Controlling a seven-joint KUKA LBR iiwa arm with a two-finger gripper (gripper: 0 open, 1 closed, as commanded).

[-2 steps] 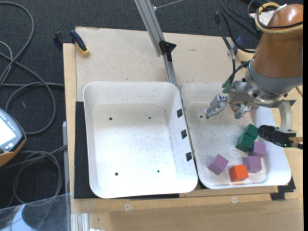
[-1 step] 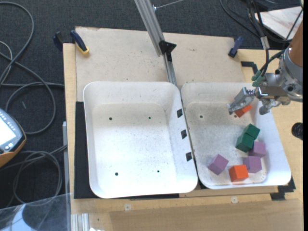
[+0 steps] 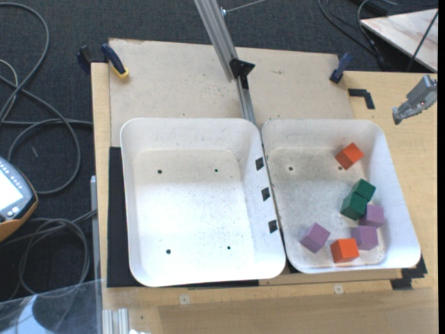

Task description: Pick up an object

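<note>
The right bin (image 3: 389, 160) holds several small blocks. An orange block (image 3: 349, 155) lies near its far right side. A green block (image 3: 358, 199) sits lower, touching a purple block (image 3: 375, 215). Another purple block (image 3: 365, 237) and an orange block (image 3: 344, 250) lie close together near the front rim. A third purple block (image 3: 315, 236) rests a little to their left. My gripper (image 3: 416, 104) is at the view's right edge, above the bench and outside the right bin's far right corner, well away from the blocks. Nothing shows between its fingers.
The left bin (image 3: 139, 186) sits beside the right one, with black clips (image 3: 265, 194) along their shared rim. A slanted metal rail (image 3: 221, 33) rises from the back of the bench. Blue clamps (image 3: 115, 60) hold the back corners. Cables lie on the dark floor around.
</note>
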